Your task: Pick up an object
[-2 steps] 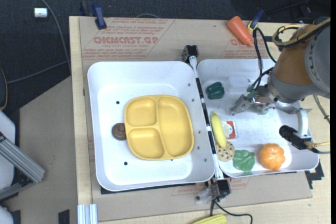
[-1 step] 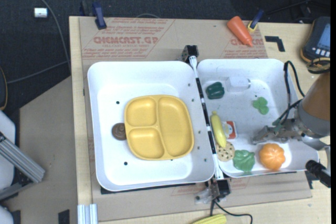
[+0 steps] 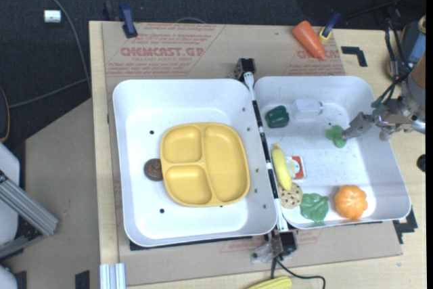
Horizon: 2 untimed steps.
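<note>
A: At the far left of the desk, what lay in the first white bin?

B: A yellow divided plate sat near the middle of the left bin, its three compartments facing up. A small brown round object lay just beside the plate's left edge, partly tucked under it.

A: And past the divider, in the right bin?

B: Along that bin's left wall lay a banana, lengthwise, with a spotted cookie-like piece at its near end and a small red-and-white item touching its right side. A dark green pepper-like object sat toward the far left corner, with a clear, pale container just to its right. At the near edge, a light green leafy object rested beside an orange fruit.

A: Where was the tool?

B: The tool reached in from the right, low over the right bin's far half. Its tip met a small green object, which lay on the bin floor near the middle of that bin. Whether its fingers stood apart or together could not be told, nor whether the green object sat between them.

A: Anything outside the bins?

B: An orange carrot-shaped object lay on the desk beyond the right bin.
</note>
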Available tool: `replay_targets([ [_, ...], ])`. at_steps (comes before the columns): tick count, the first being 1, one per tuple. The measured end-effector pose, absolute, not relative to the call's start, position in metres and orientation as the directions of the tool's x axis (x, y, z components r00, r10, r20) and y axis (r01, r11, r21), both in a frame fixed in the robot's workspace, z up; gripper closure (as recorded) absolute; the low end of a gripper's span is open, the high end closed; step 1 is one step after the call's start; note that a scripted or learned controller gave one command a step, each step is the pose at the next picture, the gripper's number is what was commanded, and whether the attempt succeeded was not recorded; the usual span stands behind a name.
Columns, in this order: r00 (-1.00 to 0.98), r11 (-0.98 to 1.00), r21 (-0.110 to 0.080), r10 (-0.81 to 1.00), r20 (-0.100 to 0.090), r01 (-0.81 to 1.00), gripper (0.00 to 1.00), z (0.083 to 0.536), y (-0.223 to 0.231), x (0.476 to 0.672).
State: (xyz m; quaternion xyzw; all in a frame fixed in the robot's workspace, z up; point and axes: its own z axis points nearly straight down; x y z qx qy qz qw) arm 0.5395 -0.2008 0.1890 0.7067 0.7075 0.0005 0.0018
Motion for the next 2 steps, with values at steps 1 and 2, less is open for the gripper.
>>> replay_targets([
  [1, -0.002, 0.002, 0.000, 1.000, 0.000, 1.000, 0.00, 0.083, -0.210, 0.613],
  [2, -0.002, 0.002, -0.002, 1.000, 0.001, 1.000, 0.00, 0.085, -0.169, 0.600],
])
